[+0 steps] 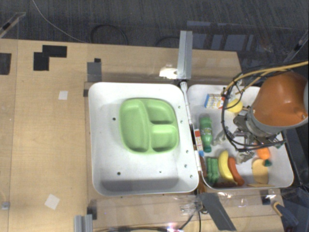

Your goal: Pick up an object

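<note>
Objects crowd the right bin (288, 175): a banana (223, 164) and a red piece (235, 171) near its front wall, a green bottle (206, 132) by its left wall. The end effector (252, 146) hangs above the bin's middle; its grip state cannot be told.

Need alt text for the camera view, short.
A grey arm with an orange band reaches into the right bin above toy food: banana, green bottle, carrot. The left bin holds a green divided tray.
</note>
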Robot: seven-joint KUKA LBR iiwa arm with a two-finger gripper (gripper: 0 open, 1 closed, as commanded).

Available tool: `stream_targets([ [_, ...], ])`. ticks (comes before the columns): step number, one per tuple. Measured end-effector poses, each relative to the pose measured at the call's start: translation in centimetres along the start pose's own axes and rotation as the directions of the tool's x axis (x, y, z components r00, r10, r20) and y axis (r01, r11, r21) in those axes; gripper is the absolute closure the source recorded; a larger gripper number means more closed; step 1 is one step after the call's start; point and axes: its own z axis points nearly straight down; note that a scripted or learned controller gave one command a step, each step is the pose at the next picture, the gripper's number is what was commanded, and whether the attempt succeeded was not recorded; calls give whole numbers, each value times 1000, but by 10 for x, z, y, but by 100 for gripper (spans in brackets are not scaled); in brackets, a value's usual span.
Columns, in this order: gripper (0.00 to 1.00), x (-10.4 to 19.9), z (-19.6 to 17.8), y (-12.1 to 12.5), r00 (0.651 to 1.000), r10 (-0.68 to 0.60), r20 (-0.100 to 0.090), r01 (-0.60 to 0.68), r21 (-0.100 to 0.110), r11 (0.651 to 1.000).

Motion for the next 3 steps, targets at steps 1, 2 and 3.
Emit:
stream_targets([
  [1, 0, 55, -20, -48, 976, -219, -7, 219, -7, 976],
  [2, 0, 66, -2, -37, 982, -189, -2, 189, 4, 982],
  [3, 0, 73, -2, -29, 977, -211, -1, 211, 7, 977],
])
